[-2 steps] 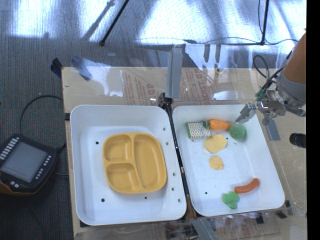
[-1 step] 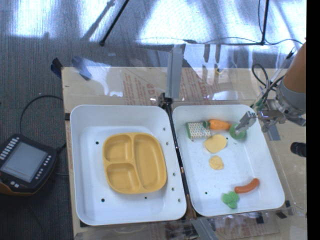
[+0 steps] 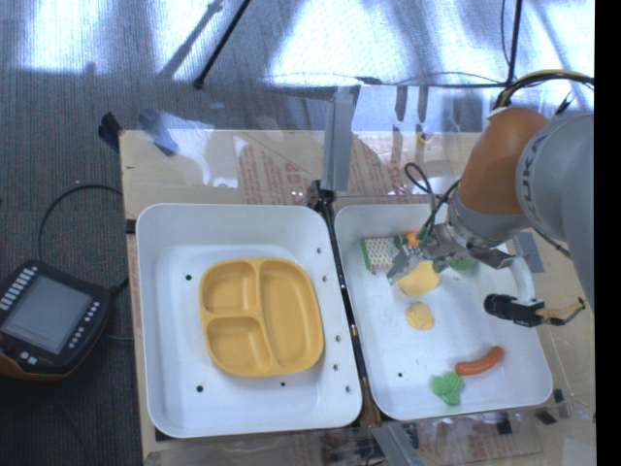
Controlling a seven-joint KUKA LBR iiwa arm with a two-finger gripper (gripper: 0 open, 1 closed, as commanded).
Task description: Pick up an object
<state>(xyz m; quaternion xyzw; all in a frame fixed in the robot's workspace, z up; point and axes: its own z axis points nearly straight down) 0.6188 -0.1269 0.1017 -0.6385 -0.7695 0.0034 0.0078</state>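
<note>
The yellow wedge (image 3: 420, 281) is a smooth, matte, cheese-like slab with soft edges, lying flat on the glossy white floor of the right bin (image 3: 388, 382). The gripper (image 3: 408, 258) hangs right over the wedge's far edge, so close that they seem to touch. Whether it is clenched or released cannot be told from this angle.

Just nearer the camera than the wedge lies a small, rounded pale-yellow lump (image 3: 419, 316). Farther on, toward the near right, are a glossy orange-red sausage (image 3: 479, 360) and a knobbly green broccoli piece (image 3: 447, 387). Left of the wedge, close by, sits a ribbed green-and-white block (image 3: 377, 252). To its right a small green piece (image 3: 464, 263) peeks out beneath the arm.

Well left of the wedge, the left bin (image 3: 165, 357) bears a yellow three-compartment plate (image 3: 260, 316) with rounded corners. Both bins rest on a pale wooden bench (image 3: 213, 168), above grey ribbed carpet (image 3: 58, 115). A handheld screen unit (image 3: 47, 318) lies on that carpet, far left of the wedge.
</note>
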